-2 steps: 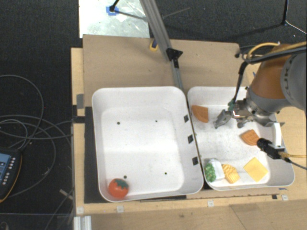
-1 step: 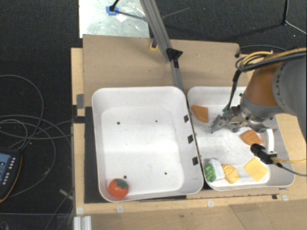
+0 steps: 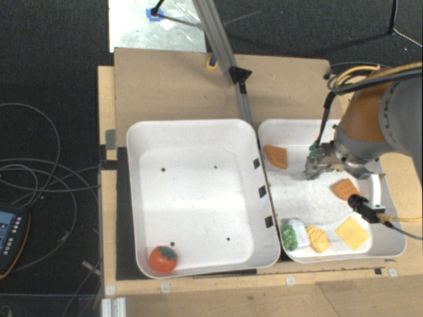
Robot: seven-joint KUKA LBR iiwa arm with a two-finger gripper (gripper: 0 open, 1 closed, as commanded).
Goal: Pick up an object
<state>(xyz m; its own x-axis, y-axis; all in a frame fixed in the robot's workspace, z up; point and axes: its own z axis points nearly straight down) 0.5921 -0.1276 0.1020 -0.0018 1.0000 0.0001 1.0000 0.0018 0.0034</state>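
Note:
My gripper (image 3: 312, 170) hangs over the middle of the right bin (image 3: 277, 132), its tip close to the bin floor. An orange wedge-shaped piece (image 3: 276, 156) lies to its left, near the bin's left wall. A round waffle-patterned orange piece (image 3: 344, 189) lies just to its right. Along the front of the right bin sit a green-and-white item (image 3: 293, 233), a yellow corn-like piece (image 3: 318, 238) and a yellow cheese-like block (image 3: 352, 233). A red tomato (image 3: 162, 259) rests in the front left corner of the left bin (image 3: 192, 131). Nothing shows between the fingers.
A grey pole (image 3: 221, 38) slants from the top of the view down to the gap between the bins. Cables (image 3: 350, 76) loop above the arm's orange band. Black clips (image 3: 262, 190) mark the wall shared by the bins.

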